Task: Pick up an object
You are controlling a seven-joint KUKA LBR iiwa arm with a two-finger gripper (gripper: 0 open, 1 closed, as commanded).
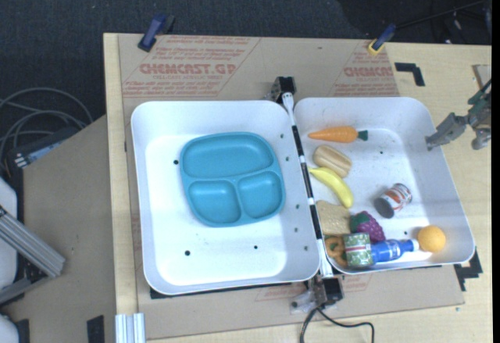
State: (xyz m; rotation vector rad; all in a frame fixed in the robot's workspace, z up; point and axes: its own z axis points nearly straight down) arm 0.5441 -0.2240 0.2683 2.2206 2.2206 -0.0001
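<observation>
The right bin (437, 177) holds several toy foods: a carrot (336, 133), a bread roll (332, 158), a banana (333, 184), a small can (393, 198), purple grapes (367, 226), a green can (357, 249), a blue bottle (395, 250) and an orange (431, 239). My gripper (459, 134) hangs at the view's right edge, over the bin's right rim. It is open, its two grey fingers spread, with nothing between them. It stands well apart from every object.
The left bin (156, 240) carries a blue divided plate (232, 177). A tan slice (332, 216) lies against the divider between the bins. Blue and yellow clamps (155, 31) hold the board's back edge. Cables lie on the floor at left.
</observation>
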